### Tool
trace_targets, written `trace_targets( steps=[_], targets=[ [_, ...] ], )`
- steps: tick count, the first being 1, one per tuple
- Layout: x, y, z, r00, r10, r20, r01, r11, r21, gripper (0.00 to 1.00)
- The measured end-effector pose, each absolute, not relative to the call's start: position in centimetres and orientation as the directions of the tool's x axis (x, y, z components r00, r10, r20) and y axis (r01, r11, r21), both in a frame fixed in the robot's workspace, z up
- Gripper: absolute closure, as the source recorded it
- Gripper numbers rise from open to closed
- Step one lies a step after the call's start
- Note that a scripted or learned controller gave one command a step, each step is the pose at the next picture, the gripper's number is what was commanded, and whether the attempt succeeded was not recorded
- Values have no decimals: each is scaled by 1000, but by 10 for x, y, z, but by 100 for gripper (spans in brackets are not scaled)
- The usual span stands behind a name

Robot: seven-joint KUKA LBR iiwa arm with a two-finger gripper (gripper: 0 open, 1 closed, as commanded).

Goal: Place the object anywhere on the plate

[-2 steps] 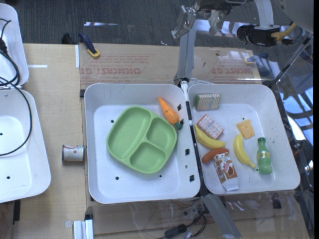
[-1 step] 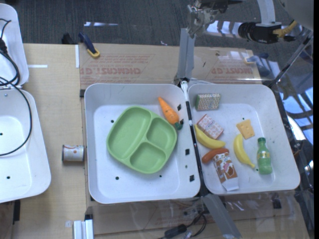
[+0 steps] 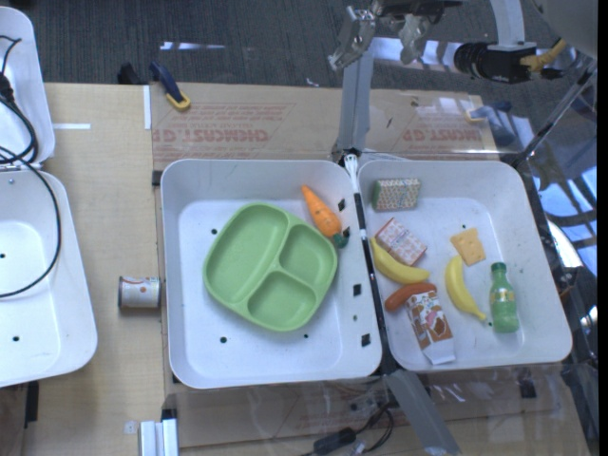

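A green three-compartment plate (image 3: 271, 266) lies in the left bin (image 3: 190, 350). An orange carrot (image 3: 321, 211) rests on the bin floor just off the plate's upper right rim, close to the divider between the bins. My gripper (image 3: 378, 38) hangs high at the top of the view, above the far edge of the bins and well away from the carrot and the plate. It is open, and nothing sits between its fingers (image 3: 345, 44).
The right bin (image 3: 532, 207) holds a green block (image 3: 396, 194), a snack packet (image 3: 401, 240), two bananas (image 3: 397, 270) (image 3: 461, 289), a sausage (image 3: 410, 295), a carton (image 3: 432, 327), a cheese slice (image 3: 467, 246) and a green bottle (image 3: 503, 298). A small can (image 3: 140, 293) lies left of the bins.
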State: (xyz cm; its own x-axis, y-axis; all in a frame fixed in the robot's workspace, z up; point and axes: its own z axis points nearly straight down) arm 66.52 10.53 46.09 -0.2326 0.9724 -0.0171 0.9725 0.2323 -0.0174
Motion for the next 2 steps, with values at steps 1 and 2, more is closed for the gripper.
trace_targets(
  steps=[1,2],
  targets=[
    [666,106,467,-235,972,-20,972,234,-22,100],
    [666,106,467,-234,972,-20,972,234,-22,0]
  ],
)
